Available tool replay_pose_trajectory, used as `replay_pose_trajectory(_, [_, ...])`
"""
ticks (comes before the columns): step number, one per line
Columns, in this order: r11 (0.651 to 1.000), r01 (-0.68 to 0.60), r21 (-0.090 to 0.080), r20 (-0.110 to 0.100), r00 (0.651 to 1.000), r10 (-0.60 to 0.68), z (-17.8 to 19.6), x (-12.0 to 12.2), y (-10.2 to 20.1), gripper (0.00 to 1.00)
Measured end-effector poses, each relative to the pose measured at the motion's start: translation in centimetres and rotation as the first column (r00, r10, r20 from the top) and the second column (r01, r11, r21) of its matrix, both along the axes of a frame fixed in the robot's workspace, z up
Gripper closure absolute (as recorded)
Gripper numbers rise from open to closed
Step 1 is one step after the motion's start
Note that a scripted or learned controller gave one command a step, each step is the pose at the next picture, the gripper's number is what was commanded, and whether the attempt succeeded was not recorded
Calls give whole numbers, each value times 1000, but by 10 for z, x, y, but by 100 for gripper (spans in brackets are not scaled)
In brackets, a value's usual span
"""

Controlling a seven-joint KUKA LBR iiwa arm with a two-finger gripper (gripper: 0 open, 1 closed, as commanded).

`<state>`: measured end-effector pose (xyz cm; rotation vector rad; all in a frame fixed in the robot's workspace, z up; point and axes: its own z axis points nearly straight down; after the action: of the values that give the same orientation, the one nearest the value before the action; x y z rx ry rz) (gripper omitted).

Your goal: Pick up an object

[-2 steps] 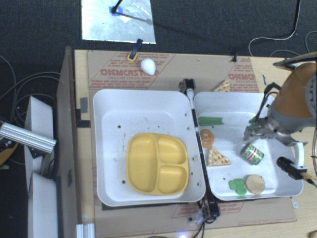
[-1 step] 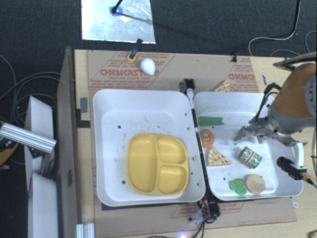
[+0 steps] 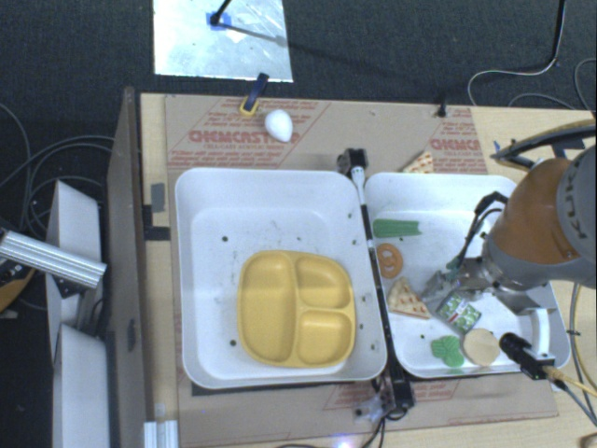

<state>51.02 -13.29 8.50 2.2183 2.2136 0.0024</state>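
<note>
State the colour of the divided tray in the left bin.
The divided tray is plain yellow, clearest in the camera view.

You get even, fairly bright overhead light, soft shadows only. The white bins point(image 3: 280, 189) run near blown-out, and the foil sheet point(image 3: 222, 24) up top glares. Whole frame is soft and grainy, dark floor loses detail.

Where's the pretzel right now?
In the camera view, the pretzel lies in the right bin, close to its left wall, just below the green strip and above the cracker wedge.
</note>
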Motion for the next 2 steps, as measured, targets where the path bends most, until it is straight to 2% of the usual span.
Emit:
replay_pose_trajectory(1, [1000,-1,5,-6,1000,1,0,-24,-7,0])
replay_pose_trajectory(2, [1000,-4,4,-1,1000,4,11,-22,-6,100])
